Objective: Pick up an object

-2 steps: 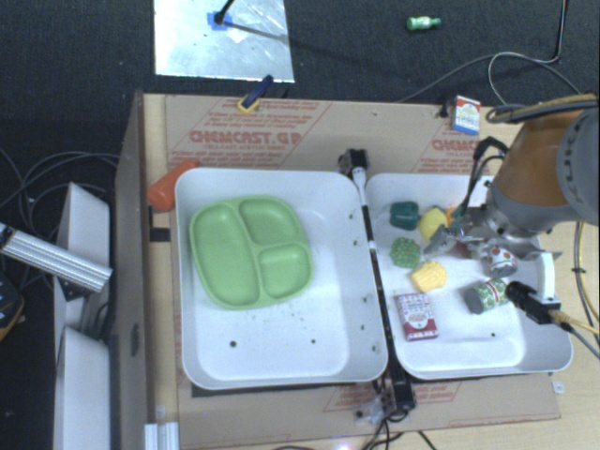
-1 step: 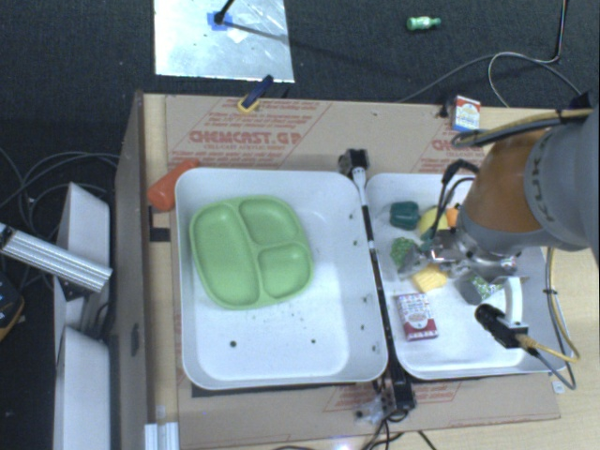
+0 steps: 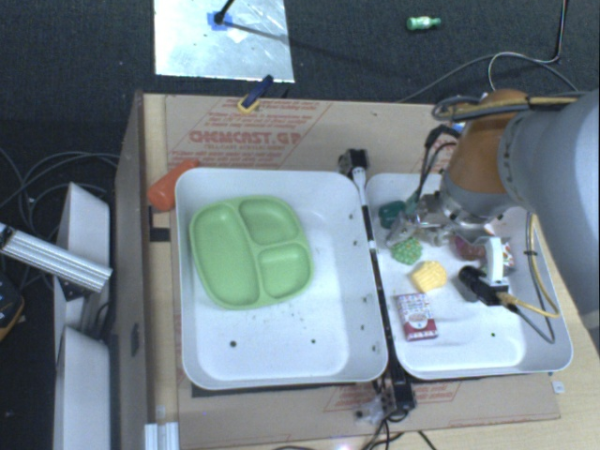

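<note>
My gripper [image 3: 421,220] is down in the back left part of the right bin [image 3: 487,350], under the orange-banded wrist. Just left of it lies a teal object [image 3: 388,214], and a green bumpy ball [image 3: 406,249] sits right below it. Nearer the front are a yellow corn-like piece [image 3: 428,275] and a small red box [image 3: 417,315]. A reddish item [image 3: 464,246] and a white item [image 3: 496,257] lie to the gripper's right, partly hidden by the arm. I see nothing clearly held.
The left bin [image 3: 281,354] holds a green divided plate [image 3: 250,250]. An orange object [image 3: 163,188] lies outside that bin's back left corner. A black divider [image 3: 372,251] separates the bins. A metal sheet [image 3: 223,26] and a small green bottle [image 3: 424,23] lie on the floor beyond.
</note>
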Available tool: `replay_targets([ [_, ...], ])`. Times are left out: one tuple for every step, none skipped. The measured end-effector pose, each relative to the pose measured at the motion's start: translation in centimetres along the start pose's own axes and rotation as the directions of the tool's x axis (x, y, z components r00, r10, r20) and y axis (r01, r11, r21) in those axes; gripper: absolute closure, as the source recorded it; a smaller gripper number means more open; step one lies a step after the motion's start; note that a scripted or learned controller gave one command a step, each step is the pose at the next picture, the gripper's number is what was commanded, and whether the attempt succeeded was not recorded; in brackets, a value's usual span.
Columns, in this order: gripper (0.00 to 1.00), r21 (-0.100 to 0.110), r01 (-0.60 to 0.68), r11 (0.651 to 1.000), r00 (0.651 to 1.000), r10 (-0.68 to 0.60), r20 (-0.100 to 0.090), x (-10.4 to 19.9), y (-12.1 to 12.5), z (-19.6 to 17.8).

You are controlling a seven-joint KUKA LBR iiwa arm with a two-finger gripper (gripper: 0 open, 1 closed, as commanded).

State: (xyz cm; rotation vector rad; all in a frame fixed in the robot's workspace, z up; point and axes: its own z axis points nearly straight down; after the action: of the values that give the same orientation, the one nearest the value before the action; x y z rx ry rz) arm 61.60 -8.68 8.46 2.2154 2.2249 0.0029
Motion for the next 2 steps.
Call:
replay_targets([
  [0.00,0.058,0.001,0.998,1.000,0.000,-0.006,-0.4,4.3,0.1],
  [0.00,0.046,-0.001,0.999,1.000,0.001,-0.008,-1.4,4.4,-0.7],
])
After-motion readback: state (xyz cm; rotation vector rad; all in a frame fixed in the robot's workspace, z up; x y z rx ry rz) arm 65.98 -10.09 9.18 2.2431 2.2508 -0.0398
